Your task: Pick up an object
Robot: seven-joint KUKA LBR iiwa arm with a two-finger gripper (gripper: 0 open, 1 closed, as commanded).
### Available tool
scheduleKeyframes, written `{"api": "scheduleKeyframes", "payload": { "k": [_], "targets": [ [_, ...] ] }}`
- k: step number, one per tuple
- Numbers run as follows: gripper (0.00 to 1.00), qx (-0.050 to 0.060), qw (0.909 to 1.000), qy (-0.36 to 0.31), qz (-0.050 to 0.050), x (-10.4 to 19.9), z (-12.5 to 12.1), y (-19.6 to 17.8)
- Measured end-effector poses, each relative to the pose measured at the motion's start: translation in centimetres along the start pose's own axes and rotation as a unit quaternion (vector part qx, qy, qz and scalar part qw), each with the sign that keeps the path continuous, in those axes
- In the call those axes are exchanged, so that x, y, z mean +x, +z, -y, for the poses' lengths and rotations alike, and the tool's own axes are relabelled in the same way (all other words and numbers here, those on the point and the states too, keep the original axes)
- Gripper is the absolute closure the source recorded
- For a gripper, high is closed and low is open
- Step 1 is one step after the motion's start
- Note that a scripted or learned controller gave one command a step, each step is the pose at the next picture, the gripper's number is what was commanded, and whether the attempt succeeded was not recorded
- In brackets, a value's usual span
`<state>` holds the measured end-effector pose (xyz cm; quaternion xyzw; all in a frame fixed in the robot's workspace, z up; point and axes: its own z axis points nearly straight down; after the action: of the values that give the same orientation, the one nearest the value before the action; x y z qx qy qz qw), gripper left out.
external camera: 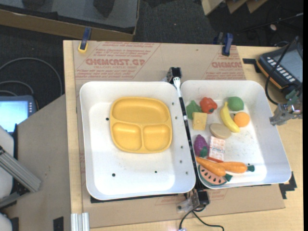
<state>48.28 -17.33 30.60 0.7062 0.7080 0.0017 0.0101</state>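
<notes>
the gripper [280, 115] sits at the right edge of the table, just outside the right bin's [272, 146] rim; whether it is released or clenched cannot be told, and nothing is seen between its parts. no object is lifted. the candidates all lie in the right bin, crowded toward its left wall: a banana [229, 118], an orange [241, 119], a green round fruit [235, 103], a red pepper [208, 104], a cheese block [199, 121], a purple item [200, 144], a carrot [226, 167] and a watermelon slice [211, 177] at the near edge.

risk, as judged: the items touch or overlap, so a descent may strike a neighbour, push the pile aside, or close on two at once. the round fruits may roll away. pieces close to the bin wall leave little room to approach.

the left bin [96, 167] holds a yellow divided tray [141, 124]. both bins rest on a brown sheet printed with red lettering, clamped at the far edge of the table [293, 211]. a tablet [284, 66] lies near the far right corner; dark flooring and cables surround the left side.
</notes>
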Motion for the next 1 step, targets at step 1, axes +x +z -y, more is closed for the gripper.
{"api": "scheduleKeyframes", "payload": {
  "k": [1],
  "targets": [
    [1.00, -0.001, 1.0000, 0.000, 0.001, -0.02, -0.09, -1.01]
  ]
}}
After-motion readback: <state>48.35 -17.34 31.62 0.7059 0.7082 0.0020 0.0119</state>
